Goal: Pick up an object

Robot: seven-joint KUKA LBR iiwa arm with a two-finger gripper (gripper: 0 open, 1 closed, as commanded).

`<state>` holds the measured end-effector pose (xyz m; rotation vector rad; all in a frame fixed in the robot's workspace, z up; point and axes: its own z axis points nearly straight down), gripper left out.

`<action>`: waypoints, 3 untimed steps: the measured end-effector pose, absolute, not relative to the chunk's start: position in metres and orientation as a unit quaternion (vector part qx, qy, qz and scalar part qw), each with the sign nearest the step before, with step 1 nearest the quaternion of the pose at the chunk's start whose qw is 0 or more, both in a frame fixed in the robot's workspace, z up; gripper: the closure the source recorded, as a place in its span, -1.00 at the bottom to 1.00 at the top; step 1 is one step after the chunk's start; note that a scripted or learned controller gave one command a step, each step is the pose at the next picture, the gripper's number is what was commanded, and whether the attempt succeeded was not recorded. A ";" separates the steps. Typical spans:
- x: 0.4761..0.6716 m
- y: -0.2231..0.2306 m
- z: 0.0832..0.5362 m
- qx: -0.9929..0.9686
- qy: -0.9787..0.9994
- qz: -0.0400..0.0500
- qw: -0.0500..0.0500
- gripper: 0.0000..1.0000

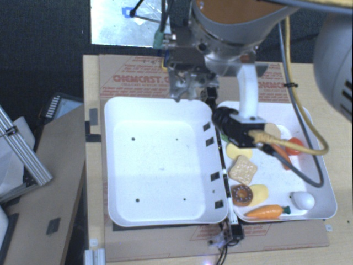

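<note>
The right bin holds several toy foods: a square cracker, a chocolate donut, a yellow piece, an orange carrot, a white egg and a red-orange piece. My gripper hangs under the grey wrist at the far edge of the left bin, near its back right corner. It is up and to the left of the foods, and I see nothing held in it.
A black and white fitting and a yellow cable from the arm hang over the far part of the right bin and hide some items. Both bins rest on cardboard. A metal frame stands at the left.
</note>
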<state>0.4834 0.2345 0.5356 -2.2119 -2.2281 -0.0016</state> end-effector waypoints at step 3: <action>0.487 0.101 0.535 -0.708 -0.707 -0.001 0.000 1.00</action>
